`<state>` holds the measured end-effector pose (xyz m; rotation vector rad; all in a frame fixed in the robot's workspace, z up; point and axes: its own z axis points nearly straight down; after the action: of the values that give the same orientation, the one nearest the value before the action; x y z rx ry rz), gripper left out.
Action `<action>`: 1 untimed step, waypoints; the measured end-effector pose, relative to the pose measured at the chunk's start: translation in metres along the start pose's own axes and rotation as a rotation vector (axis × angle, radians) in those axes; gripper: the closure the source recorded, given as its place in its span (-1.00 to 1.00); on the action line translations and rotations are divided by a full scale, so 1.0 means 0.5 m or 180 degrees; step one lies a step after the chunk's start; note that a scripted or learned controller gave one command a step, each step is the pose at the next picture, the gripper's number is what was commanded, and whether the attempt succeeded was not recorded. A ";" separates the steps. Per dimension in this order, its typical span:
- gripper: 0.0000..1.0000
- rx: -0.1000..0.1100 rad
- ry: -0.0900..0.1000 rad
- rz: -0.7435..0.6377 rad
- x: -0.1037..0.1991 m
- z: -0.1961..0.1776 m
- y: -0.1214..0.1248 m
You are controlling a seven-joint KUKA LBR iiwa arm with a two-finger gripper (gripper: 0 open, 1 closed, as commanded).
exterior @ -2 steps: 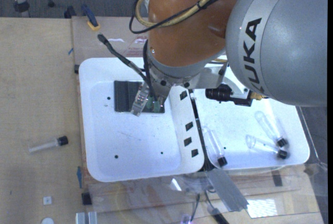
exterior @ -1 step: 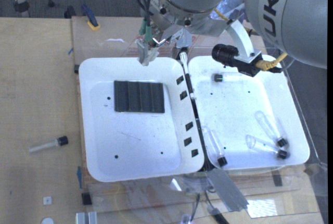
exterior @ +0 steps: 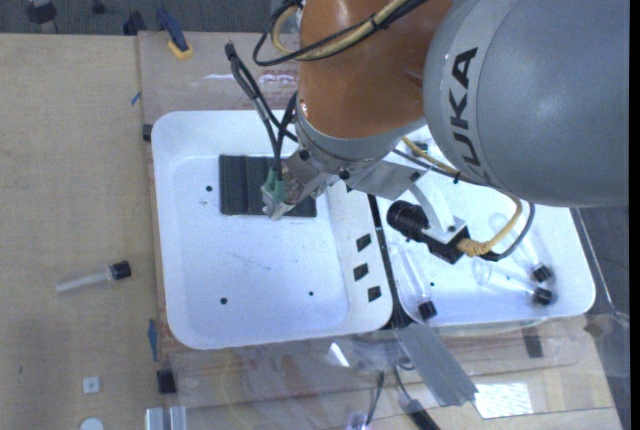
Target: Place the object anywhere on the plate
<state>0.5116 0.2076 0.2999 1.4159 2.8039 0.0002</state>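
— What do you have on the surface (exterior: pixel 70 148)?

— Your pale wooden surface carries two shallow white bins side by side: the left bin (exterior: pixel 190 308) and the right bin (exterior: pixel 570 278), touching along the middle.

— Anything loose?

— You have a small clear tube with a black cap (exterior: pixel 92 276) left of the bins, and a blue clamp (exterior: pixel 176 38) near the far edge.
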 end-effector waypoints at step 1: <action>1.00 0.0000 -0.0002 0.1685 -0.045 -0.239 -0.012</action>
<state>0.5198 0.1859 0.4193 2.0998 2.3356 0.0000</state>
